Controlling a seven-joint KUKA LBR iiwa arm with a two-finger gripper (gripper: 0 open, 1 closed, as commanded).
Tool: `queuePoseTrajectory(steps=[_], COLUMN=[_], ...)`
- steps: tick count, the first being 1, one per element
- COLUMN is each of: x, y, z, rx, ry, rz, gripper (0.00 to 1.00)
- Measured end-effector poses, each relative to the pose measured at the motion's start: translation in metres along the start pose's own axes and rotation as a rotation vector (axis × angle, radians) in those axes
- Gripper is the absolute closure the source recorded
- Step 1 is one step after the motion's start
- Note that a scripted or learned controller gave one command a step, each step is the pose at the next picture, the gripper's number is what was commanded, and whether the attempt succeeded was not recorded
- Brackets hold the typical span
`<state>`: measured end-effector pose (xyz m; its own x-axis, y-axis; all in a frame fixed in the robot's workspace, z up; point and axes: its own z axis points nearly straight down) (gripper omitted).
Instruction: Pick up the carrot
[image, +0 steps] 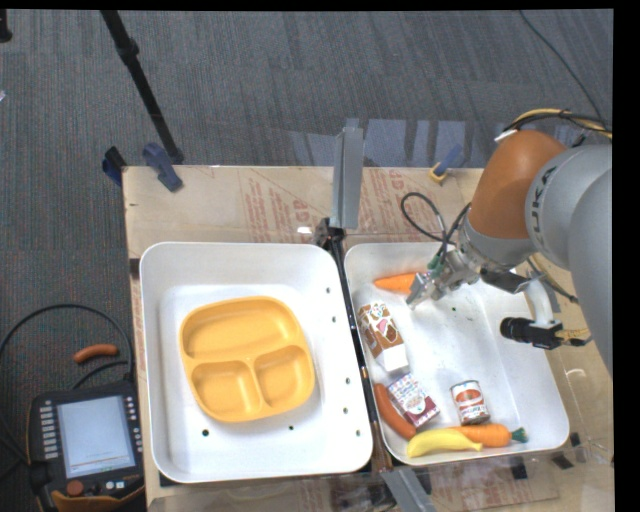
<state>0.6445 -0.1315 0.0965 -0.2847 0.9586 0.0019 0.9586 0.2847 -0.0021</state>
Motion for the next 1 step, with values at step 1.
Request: queuePoseTrajectory(steps=[1], x=[0.0764], y=[0.0228], z=[-0.0911], rx=[-0.003], ry=[-0.001], rz=[-0.083], gripper=[1.00])
